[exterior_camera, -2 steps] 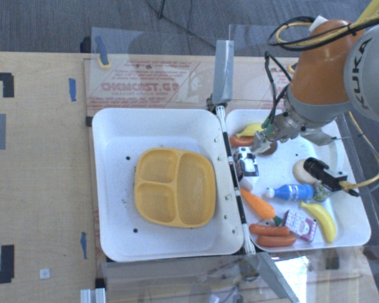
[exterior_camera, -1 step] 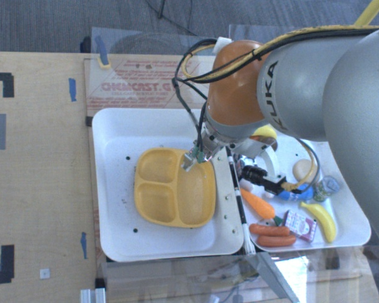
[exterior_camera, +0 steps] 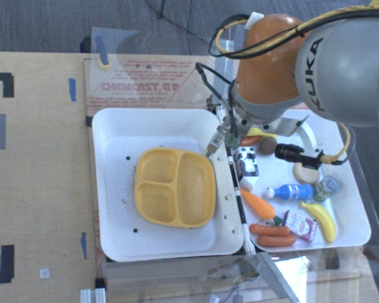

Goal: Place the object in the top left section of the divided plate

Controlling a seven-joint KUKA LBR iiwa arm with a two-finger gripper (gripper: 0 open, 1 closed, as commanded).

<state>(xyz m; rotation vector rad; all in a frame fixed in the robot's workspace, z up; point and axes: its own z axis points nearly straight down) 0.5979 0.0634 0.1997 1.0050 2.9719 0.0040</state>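
Note:
A yellow divided plate (exterior_camera: 175, 187) lies in the left white bin (exterior_camera: 110, 169), with two small sections on its left and one long section on its right. All three sections look bare. My gripper (exterior_camera: 222, 137) hangs under the orange wrist band over the wall between the two bins, just above the plate's upper right corner. The arm's bulk hides much of it, and I see nothing clearly held in it.
The right bin (exterior_camera: 357, 223) holds several items: a carrot (exterior_camera: 259, 204), sausages (exterior_camera: 273, 232), a banana (exterior_camera: 323, 219), a blue bottle (exterior_camera: 294, 192), a pink packet (exterior_camera: 300, 225) and a tan round piece (exterior_camera: 306, 173). A clear sheet (exterior_camera: 139, 84) lies behind the left bin.

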